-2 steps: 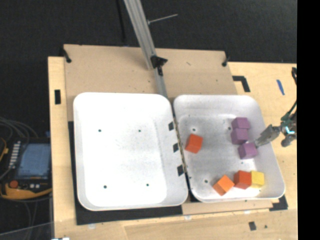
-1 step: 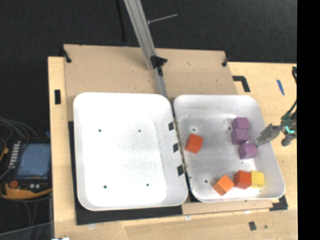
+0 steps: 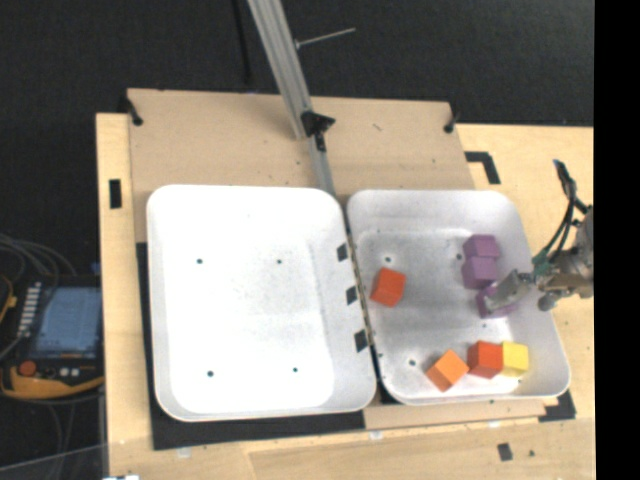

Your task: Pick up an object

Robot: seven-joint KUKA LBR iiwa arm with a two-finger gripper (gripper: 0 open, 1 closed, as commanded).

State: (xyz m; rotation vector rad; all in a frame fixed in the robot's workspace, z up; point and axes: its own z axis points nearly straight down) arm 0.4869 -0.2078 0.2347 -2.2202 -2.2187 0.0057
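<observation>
The right bin (image 3: 420, 213) holds several small blocks. An orange cube (image 3: 388, 287) lies near its left wall. A purple block (image 3: 482, 257) sits toward the right, with a smaller purple piece (image 3: 495, 303) just below it. Along the front wall are an orange cube (image 3: 449, 369), a red cube (image 3: 485, 358) and a yellow cube (image 3: 515, 356), close together. My gripper (image 3: 515, 286) reaches in over the right rim, and its tip is right at the smaller purple piece, partly covering it. Whether it grips that piece is not visible.
The left bin (image 3: 250, 208) lies beside the right one, and black clips (image 3: 352, 293) join them along the shared wall. A slanted metal rod (image 3: 285, 63) rises from the back of the bench. Cables (image 3: 565, 208) hang near the wrist at the right edge.
</observation>
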